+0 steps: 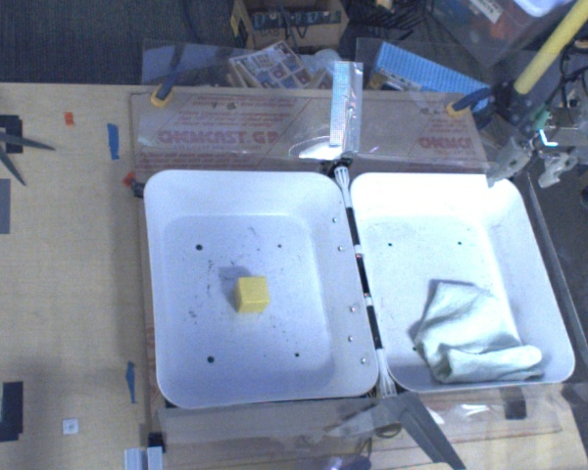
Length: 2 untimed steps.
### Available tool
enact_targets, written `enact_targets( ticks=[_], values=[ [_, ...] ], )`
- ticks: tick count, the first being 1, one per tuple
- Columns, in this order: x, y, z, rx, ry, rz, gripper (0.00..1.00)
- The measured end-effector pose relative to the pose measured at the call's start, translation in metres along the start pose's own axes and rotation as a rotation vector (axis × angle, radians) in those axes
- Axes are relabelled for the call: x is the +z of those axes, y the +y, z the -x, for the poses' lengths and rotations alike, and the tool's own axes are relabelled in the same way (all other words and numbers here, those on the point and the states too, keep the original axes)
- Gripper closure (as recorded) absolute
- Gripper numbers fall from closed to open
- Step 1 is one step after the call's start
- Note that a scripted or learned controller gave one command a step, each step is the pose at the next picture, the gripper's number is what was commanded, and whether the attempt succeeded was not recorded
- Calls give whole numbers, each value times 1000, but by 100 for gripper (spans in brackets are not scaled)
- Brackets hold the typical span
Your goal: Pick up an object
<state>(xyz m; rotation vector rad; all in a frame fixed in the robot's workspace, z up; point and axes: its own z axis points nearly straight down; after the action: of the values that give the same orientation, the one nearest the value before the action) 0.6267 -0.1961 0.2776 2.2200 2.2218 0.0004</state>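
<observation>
My pincer (535, 153) hangs at the far corner of the bins, above the rim and well apart from anything I might lift. It is blurred against the clutter there, so I cannot tell whether it is released or clenched, and nothing I can see is gripped in it.

Two things are on offer. The yellow block (252, 294) sits alone near the middle of one white bin (176, 189), clear of all four walls. I judge it small, light and stiff, perhaps foam or painted wood, with flat faces that should not slip much. I would come straight down and close across two opposite side faces, turning my wrist to match its slight skew.

The white cloth (470, 336) lies crumpled in the neighbouring bin (529, 213), in the near corner, close to its wall. It looks soft and limp, so it would sag and trail. The thick rolled fold along its near edge is the best place to pinch.

The block is the surer choice, I think.

The bins sit side by side on a pale wooden surface (59, 262) marked with blue tape (113, 141). A clear sheet with red lettering (225, 130) lies behind them, and past it the room is dim, with boxes and cables.
</observation>
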Motion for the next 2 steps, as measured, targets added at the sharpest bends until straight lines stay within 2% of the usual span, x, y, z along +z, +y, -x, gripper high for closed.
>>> enact_targets(
  ticks=[1,2],
  values=[
    [-12,1,0,-1,-3,5,100],
    [-136,31,-9,535,-1,1,100]
  ],
)
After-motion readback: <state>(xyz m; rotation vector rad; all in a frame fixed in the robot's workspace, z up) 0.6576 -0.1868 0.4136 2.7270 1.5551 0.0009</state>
